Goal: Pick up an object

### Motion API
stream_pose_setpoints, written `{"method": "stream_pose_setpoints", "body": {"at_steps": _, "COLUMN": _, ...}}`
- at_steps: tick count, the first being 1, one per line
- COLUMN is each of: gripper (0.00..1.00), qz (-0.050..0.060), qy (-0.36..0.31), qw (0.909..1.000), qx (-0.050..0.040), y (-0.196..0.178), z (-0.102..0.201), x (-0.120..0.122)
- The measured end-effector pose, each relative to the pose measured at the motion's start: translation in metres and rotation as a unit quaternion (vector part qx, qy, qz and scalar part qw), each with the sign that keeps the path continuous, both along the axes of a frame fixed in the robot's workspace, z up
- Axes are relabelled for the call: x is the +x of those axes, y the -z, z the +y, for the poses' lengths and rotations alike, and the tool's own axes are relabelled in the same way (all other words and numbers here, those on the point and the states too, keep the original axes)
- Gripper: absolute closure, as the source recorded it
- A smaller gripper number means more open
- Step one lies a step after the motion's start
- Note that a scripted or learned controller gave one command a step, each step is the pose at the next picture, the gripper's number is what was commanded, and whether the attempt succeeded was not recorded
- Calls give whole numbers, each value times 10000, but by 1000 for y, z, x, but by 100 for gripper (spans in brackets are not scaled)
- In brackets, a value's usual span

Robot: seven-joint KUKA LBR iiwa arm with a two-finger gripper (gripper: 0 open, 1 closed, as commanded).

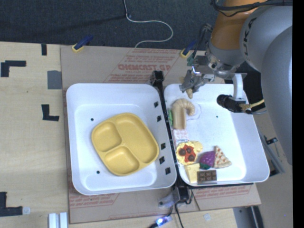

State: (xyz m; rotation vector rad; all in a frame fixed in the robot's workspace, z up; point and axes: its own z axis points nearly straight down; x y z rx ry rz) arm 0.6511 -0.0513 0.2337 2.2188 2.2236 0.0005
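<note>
Camera view has the claw (pixel 189 86) poised over the far left corner of the right bin (pixel 247 141), hanging just beyond a tan, hook-shaped toy (pixel 182 110) that lies against that bin's left wall. Whether the claw is apart or together cannot be told from this slant, and nothing shows clamped in it. Above it rise the orange band (pixel 228 30) and the grey arm (pixel 278 56), reaching in from the right.

Nearer along the same wall, the other toy foods are bunched together: a small white packet (pixel 181 136), a round yellow pizza piece with red toppings (pixel 187 151), a purple item (pixel 206 159), a pizza slice (pixel 221 157), and a brown chocolate block (pixel 206 176) resting on a yellow slab.

The left bin (pixel 80 103) holds a yellow divided plate (pixel 124 143) set at a tilt to the walls.
</note>
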Motion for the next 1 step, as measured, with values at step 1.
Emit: {"method": "stream_pose_setpoints", "body": {"at_steps": 1, "gripper": 100, "qz": 17, "qy": 9, "qw": 10000, "qx": -7, "y": 6, "z": 1, "x": -11}}
